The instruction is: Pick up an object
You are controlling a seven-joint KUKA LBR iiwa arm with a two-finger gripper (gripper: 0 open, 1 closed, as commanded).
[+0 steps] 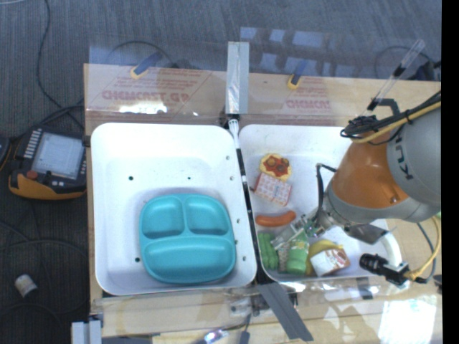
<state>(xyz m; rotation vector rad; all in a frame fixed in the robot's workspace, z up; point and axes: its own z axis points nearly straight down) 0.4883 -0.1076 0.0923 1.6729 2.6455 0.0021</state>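
We read "KU" on the arm [412, 165]. The left bin [107, 156] holds a teal tray [188, 236]. In the right bin [315, 138], the gripper [307, 228] sits among a sausage [275, 219], green pieces [276, 255] and a banana [324, 247]; whether it is apart or together, we cannot tell.

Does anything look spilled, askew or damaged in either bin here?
Nothing looks spilled or broken. The teal tray lies flat in the left bin. The toy food is crowded into the near end of the right bin, with the gripper down among it, which suits a pick.
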